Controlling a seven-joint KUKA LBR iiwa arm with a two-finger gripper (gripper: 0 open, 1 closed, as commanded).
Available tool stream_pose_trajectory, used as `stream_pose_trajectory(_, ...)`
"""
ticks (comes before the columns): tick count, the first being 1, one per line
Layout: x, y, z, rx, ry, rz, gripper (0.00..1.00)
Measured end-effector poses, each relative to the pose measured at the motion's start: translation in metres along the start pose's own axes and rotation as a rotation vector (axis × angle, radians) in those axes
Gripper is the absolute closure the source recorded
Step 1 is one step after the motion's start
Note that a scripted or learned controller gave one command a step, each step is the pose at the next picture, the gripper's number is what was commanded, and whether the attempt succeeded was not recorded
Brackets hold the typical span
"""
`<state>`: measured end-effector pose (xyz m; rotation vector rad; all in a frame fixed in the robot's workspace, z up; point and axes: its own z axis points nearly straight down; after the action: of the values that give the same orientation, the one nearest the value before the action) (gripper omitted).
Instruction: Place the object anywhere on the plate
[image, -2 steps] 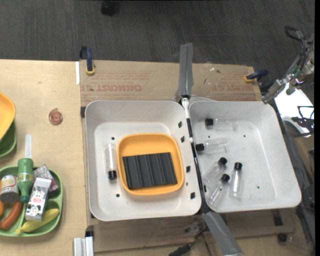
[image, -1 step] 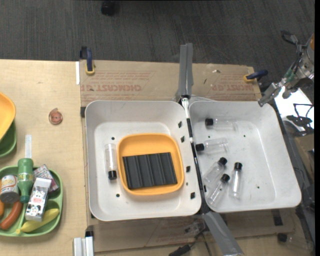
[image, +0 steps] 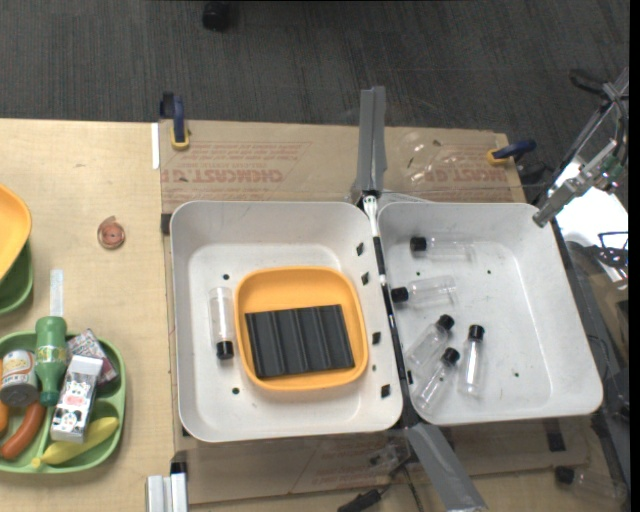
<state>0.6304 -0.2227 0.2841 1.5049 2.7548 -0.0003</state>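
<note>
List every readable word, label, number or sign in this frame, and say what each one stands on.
"CHEMCAST", red, upside down in this view: cardboard sheet behind the left bin.
A second red print on the cardboard behind the right bin: too faint to read.
Labels on the green bottle, the small can and the small carton in the green tray: too small to read.
Orange plate and clear vials: no text visible.

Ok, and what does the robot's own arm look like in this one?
Little of it is in frame. At the upper right, beside the right bin, there is a slim grey metallic pincer with a whitish lower end and a faint green tinge higher up. Thin dark cables loop just below it. Any markings are too small to tell.
</note>
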Motion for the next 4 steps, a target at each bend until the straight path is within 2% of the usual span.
stream_pose_trajectory(1,-0.006,0.010,0.048,-0.001,0.000,-0.347,0.00)
stream_pose_trajectory(2,-0.006,0.010,0.046,-0.002,-0.001,-0.646,0.00)
stream_pose_trajectory(3,-0.008,0.013,-0.013,-0.003,-0.003,-0.857,0.00)
stream_pose_trajectory(4,0.001,0.009,0.004,-0.004,-0.001,-1.201,0.00)
